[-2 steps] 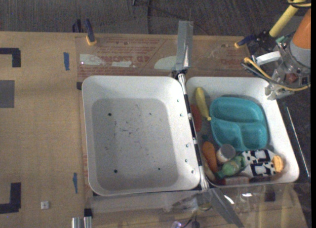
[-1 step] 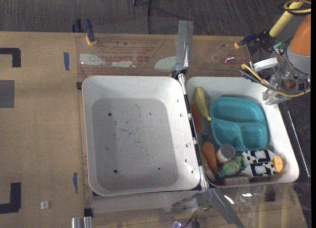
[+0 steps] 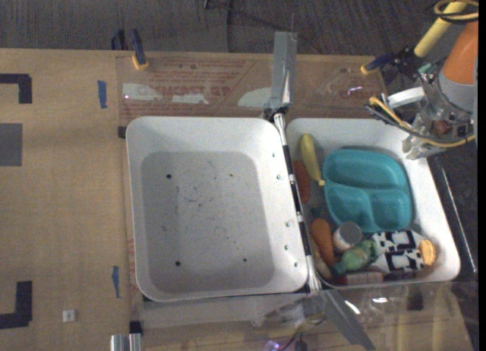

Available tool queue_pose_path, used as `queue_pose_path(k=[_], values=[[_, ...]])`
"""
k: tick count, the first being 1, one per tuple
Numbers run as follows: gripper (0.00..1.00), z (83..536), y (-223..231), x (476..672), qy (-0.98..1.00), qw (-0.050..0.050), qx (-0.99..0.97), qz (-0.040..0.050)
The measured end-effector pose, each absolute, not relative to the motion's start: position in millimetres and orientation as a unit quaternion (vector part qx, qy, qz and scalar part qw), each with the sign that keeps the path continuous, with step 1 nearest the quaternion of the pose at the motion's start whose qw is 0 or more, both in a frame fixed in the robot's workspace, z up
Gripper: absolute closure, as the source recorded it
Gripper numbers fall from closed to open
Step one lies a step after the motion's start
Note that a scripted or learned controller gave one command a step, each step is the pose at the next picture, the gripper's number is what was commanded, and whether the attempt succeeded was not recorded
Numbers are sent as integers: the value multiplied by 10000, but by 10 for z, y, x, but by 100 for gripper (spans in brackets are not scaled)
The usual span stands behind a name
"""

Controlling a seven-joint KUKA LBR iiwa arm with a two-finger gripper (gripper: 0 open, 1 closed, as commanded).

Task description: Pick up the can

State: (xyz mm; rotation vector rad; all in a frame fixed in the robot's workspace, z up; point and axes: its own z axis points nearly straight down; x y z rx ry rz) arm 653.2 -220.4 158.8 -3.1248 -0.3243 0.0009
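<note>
A: Where's your small grey-topped metal can (image 3: 348,233)?

B: In the right white bin (image 3: 444,213), against the teal plastic divided tray (image 3: 368,194), beside the orange carrot (image 3: 322,238).

A: And your gripper (image 3: 427,135)?

B: Over that bin's far right corner, well apart from it.

The bench (image 3: 61,190) (tan wood) bears two white bins (image 3: 209,140).

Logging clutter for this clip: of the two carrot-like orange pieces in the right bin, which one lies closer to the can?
The lower carrot, lying just left of the can. The other orange piece sits farther up the bin beside the banana.
</note>
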Motion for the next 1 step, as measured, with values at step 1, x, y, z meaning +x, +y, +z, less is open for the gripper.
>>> queue_pose_path(k=[1], values=[[100,1446,-2225,5906,-996,16,-9950,11]])
